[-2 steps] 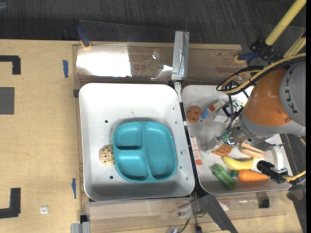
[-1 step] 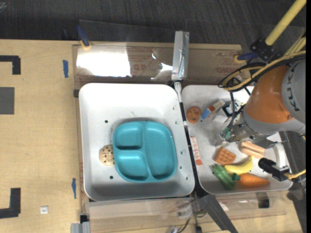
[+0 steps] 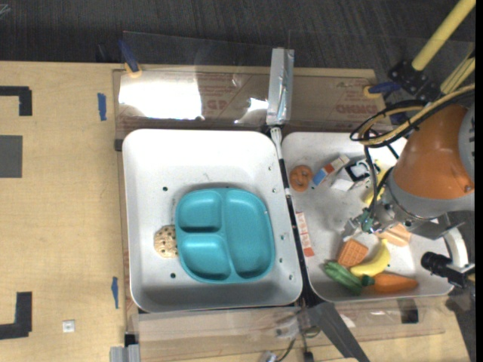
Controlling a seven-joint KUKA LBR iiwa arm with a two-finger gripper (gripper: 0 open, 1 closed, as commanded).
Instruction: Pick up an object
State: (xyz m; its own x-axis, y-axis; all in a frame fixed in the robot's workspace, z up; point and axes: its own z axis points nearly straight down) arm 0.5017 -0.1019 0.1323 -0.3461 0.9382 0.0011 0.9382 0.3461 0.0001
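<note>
Camera view looks down at a slant on a table (image 3: 60,202) carrying two shallow white bins side by side. Left bin (image 3: 143,157) holds a teal divided plate (image 3: 224,234), with a small speckled cookie (image 3: 164,240) touching the plate's left edge. Right bin (image 3: 324,202) holds toy food: a small orange ball (image 3: 301,176) near its upper left corner, and along its lower edge an orange wedge (image 3: 351,253), a banana (image 3: 375,261), a green vegetable (image 3: 344,274) and a carrot (image 3: 392,282), clustered together. Grey arm with orange band (image 3: 432,164) reaches in from the right; its jaws (image 3: 367,221) hang just above the cluster, and whether they are wide or narrow cannot be told.
</note>
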